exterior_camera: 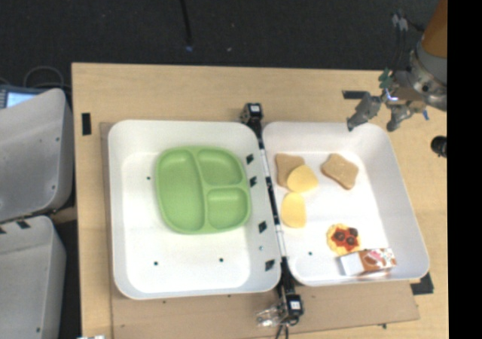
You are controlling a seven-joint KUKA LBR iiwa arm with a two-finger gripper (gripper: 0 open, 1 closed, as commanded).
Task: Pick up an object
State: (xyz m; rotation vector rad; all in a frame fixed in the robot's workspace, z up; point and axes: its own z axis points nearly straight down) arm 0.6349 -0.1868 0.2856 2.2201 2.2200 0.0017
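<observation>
The hand (380, 113) hangs at the far right of the scene, above the far right corner of the right bin (376, 142). Its two fingers (361, 114) are spread apart with nothing between them, so it is released and carries no load. Behind it the grey arm (429, 66) with its orange band leads off to the right.

Below and to the left of the hand, inside the right bin, lie the things it could take. Nearest the hand is a brown bread slice (340, 170), lying flat and apart from the rest. Farther left a second brown slice (287, 167) sits against the divider side, with a yellow cheese piece (303, 178) overlapping its near right edge. Another yellow piece (294, 211) lies just nearer than that. Toward the near right corner there is a small pizza-like piece (343, 237) with red and dark spots, and beside it a small red and white packet (368, 261) against the near wall.

The left bin (124, 179) holds a green divided plate (202, 190). Both bins rest on the counter (90, 89).

By my reading the task has hardly begun: no object is chosen, the hand is high and off to the corner, and the reach, descent, closing and lift all remain.
</observation>
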